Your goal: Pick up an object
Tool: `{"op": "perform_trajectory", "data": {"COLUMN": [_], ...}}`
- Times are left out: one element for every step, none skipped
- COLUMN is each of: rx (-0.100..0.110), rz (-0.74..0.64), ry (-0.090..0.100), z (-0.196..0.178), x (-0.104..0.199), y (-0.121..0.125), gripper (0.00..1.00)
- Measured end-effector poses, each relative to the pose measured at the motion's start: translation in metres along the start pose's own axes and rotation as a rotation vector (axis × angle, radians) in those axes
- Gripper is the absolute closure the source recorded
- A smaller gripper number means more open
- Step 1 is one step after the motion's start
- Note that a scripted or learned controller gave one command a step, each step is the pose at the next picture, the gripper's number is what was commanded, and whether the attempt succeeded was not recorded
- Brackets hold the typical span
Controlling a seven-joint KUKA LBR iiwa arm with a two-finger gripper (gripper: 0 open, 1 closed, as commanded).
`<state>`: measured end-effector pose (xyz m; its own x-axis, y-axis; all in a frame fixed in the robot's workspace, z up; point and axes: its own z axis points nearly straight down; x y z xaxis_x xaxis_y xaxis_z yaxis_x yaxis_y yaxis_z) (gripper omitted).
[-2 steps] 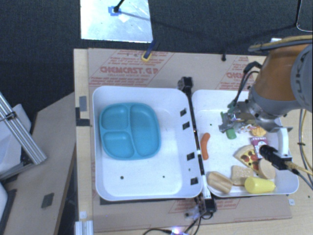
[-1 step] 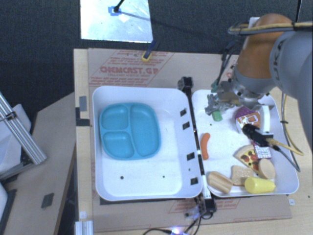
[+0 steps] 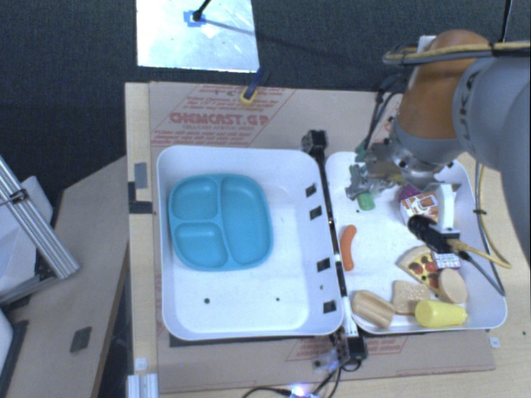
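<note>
My gripper hangs low over the far left part of the right bin. A small green object shows right beneath its tip, touching or nearly so; whether it is gripped cannot be made out. An orange-red sausage-shaped piece lies just below, along the bin's left wall. To the right of the gripper sits a small purple and red box.
Toy foods crowd the right bin's near corner: a pizza slice, a bread roll, a toast piece, a yellow piece and a round tan piece. A blue divided plate lies in the left bin.
</note>
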<state>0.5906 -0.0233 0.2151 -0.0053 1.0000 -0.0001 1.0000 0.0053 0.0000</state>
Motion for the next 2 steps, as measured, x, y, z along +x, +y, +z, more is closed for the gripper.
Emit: {"op": "perform_trajectory", "data": {"rx": [-0.003,-0.003], "rz": [-0.001,0.0], "ry": [0.0,-0.001], "z": [-0.003,-0.0034], "x": [0.0071,0.0024], "y": [0.0043,0.012], "gripper": [1.0,1.0]}}
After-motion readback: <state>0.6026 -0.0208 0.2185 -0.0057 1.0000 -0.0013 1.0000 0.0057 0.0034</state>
